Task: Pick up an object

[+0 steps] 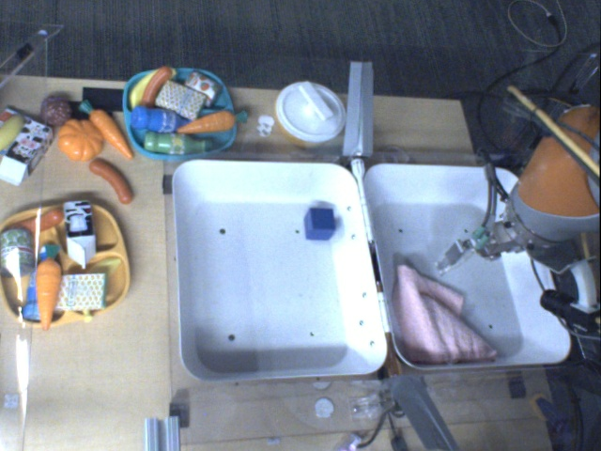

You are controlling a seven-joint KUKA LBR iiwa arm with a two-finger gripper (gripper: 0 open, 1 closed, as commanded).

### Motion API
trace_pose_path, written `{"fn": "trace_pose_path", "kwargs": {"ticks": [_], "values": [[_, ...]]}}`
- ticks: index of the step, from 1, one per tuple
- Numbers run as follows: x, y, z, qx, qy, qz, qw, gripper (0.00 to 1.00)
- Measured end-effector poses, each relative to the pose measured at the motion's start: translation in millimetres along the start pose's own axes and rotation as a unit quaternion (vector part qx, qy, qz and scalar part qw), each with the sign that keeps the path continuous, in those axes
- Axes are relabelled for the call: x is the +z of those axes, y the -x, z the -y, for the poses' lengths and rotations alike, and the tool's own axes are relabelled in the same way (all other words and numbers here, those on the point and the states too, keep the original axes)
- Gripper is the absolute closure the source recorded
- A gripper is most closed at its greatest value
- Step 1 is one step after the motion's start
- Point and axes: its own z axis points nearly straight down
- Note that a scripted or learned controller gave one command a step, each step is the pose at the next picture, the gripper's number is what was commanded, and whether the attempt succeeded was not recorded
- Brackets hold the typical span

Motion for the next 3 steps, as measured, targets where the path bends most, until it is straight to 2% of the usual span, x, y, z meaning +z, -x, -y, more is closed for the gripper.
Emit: {"fn": "trace_pose_path", "kwargs": {"ticks": [1, 2, 3], "values": [[42.8, -52.7, 0.1, -0.05, 0.005, 0.002, 0.9987, 0.0], [30.1, -52.2, -3.3, -0.05, 0.01, 0.005, 0.9987, 1.0], [30.2, -52.2, -3.2, -0.05, 0.009, 0.004, 0.9987, 0.0]]}}
